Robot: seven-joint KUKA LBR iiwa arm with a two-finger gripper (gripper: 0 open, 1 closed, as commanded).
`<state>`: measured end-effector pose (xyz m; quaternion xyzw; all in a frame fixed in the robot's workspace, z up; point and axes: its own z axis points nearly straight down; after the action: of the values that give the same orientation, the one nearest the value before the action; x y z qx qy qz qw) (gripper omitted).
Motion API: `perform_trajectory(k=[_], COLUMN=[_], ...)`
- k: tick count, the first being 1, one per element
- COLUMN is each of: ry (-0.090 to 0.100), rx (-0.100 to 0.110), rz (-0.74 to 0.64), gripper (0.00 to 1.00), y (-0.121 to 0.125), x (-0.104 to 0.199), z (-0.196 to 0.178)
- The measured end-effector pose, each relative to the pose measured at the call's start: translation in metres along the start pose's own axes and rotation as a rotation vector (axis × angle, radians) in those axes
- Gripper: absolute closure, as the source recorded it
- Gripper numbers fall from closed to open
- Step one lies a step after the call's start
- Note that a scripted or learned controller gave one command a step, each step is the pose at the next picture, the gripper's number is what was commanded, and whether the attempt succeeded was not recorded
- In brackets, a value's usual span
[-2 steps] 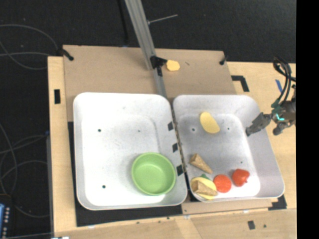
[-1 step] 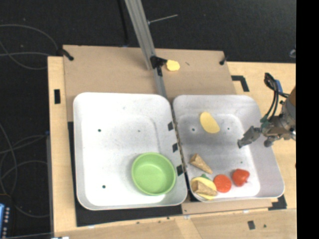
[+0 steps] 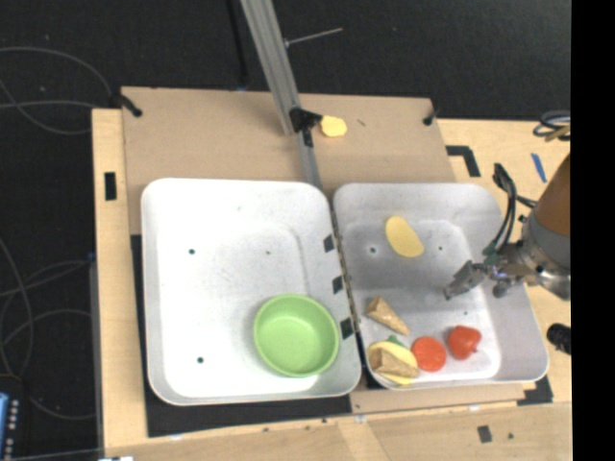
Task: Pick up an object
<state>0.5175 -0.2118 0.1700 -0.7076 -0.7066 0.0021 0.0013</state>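
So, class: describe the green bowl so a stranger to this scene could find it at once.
Start at the left white bin of the two on the bench. Look to its near right corner, beside the divider: the green bowl sits there, round and open-topped. It is the single green item and the largest object in either bin.

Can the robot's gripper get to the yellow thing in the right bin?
Probably yes. The gripper is over the right bin already, and the yellow piece lies by itself on bare bin floor to its upper left in the view, with nothing between them.
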Motion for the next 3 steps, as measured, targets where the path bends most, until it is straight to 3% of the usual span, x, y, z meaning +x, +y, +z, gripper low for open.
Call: perform_trajectory(k=[1, 2, 3], ry=[0.001, 0.000, 0.000], rx=[0.001, -0.010, -0.011], rz=[0.000, 0.004, -0.005], gripper=[0.00, 1.00, 1.00], y=[-0.005, -0.002, -0.003], x=[-0.003, -0.003, -0.001], z=[0.062, 0.048, 0.004])
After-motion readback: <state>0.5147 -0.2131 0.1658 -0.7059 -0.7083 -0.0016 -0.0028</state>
